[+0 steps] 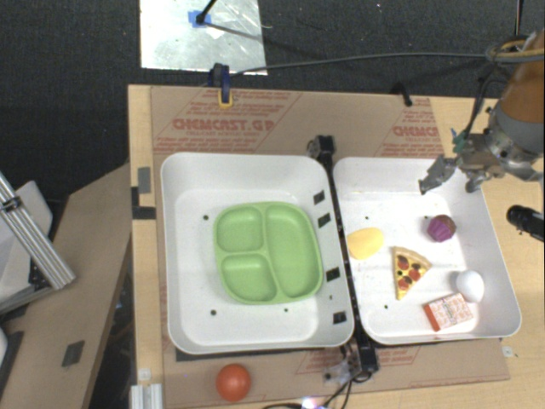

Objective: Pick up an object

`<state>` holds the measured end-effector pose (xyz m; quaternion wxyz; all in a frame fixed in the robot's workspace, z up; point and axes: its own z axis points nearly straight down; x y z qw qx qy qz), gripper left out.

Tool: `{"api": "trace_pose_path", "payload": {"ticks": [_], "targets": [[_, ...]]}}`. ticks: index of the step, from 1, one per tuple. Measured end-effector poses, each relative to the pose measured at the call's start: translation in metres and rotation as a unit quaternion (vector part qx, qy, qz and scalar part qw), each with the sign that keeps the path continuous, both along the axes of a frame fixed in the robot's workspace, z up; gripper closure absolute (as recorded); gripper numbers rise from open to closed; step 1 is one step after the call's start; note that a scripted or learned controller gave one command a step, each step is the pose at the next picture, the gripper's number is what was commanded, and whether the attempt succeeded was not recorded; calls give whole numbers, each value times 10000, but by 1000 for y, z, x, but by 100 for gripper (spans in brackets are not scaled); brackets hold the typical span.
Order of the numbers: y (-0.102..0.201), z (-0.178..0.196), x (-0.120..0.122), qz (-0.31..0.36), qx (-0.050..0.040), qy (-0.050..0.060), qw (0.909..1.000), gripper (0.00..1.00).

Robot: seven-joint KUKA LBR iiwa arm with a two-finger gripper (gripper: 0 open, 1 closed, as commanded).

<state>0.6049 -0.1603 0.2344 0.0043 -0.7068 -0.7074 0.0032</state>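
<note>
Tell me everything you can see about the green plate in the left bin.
The green plate is a light green tray with rounded corners that looks like smooth plastic. Raised ridges split it into three compartments: two smaller ones on its left side, one behind the other, and one long one on its right. All three hold nothing. It lies flat, right side up and slightly turned, near the middle of the left bin, resting on the bin's white floor. Nothing else touches it; the gripper is over the other bin.
</note>
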Motion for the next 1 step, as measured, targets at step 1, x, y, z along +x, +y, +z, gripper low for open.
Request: {"api": "trace_pose_path", "payload": {"ticks": [1], "targets": [[0, 8, 2, 13, -11, -61, 10000, 0]]}}
